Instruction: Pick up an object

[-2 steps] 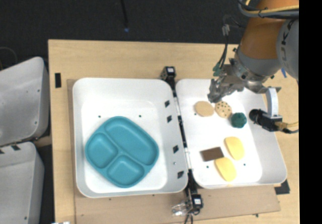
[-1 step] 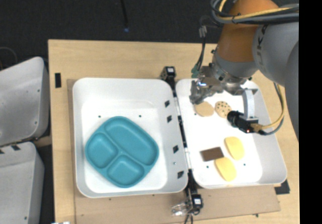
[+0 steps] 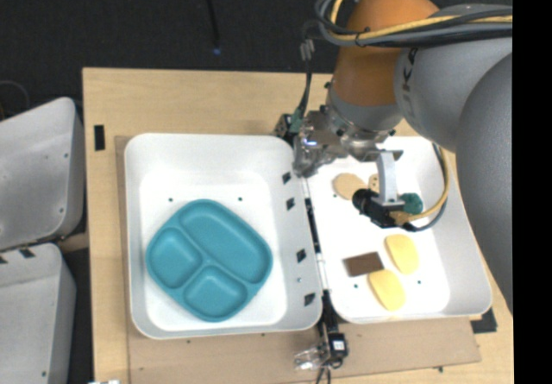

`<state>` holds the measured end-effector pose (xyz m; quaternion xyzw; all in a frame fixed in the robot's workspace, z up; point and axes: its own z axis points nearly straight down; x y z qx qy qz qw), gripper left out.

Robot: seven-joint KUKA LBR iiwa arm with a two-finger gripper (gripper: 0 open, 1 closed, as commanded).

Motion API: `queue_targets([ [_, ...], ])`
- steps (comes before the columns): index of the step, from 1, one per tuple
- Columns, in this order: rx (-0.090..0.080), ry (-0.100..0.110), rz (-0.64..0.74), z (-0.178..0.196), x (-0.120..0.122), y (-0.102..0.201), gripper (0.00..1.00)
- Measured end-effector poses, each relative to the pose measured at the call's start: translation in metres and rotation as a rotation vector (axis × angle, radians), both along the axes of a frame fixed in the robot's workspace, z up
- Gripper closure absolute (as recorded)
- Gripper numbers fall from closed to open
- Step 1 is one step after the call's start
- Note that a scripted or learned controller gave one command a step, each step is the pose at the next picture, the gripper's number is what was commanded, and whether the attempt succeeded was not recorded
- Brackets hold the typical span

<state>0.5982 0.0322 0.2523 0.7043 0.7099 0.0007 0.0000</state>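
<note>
The right bin (image 3: 448, 287) holds a tan round piece (image 3: 347, 185), a brown rectangular piece (image 3: 362, 265) and two yellow oval pieces (image 3: 401, 253) (image 3: 386, 289). A small green thing (image 3: 412, 201) lies near the middle of that bin. My gripper (image 3: 309, 152) hangs under the orange-banded wrist, over the right bin's far left corner by the divider between the bins. It sits just left of the tan piece, and the wrist hides much of it. Nothing shows held in it.
The left bin (image 3: 147, 166) holds a teal divided plate (image 3: 209, 259) in its front half. The grey arm covers the right bin's far right part. White panels stand off the bench at the left.
</note>
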Motion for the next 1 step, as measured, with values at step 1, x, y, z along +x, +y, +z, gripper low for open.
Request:
queue_targets([
  [1, -0.001, 0.001, -0.002, -0.0161, 0.0059, 0.0528, 1.00],
])
